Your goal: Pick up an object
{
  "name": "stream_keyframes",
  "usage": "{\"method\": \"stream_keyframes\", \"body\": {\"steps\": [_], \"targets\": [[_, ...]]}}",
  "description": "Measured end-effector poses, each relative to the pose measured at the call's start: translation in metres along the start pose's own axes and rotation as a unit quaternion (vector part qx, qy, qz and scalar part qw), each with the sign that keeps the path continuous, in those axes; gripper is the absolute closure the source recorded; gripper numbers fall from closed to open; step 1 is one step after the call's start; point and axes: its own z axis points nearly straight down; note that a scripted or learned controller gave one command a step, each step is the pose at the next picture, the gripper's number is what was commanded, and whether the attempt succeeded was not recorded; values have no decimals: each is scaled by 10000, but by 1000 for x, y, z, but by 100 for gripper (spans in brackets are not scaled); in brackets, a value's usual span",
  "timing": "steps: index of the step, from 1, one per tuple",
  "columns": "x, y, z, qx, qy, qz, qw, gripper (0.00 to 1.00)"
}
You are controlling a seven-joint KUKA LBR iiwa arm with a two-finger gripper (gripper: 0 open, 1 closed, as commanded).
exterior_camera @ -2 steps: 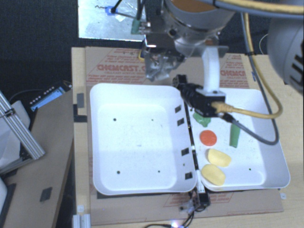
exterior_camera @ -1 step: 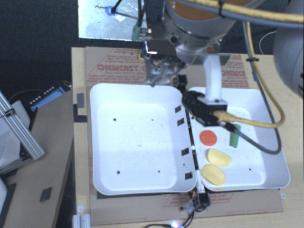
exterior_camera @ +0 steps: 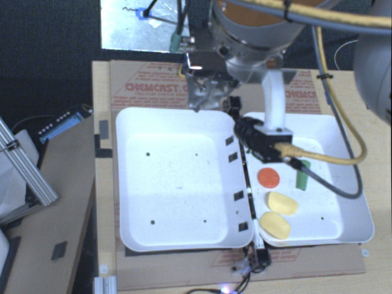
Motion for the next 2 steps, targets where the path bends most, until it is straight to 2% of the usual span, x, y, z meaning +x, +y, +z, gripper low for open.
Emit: {"method": "stream_keyframes", "body": {"steps": [1, 2], "targets": [[0, -1, 149, 71, -37, 22, 10000, 100], [0, 2, 34, -61, 30, 8, 10000, 100]]}}
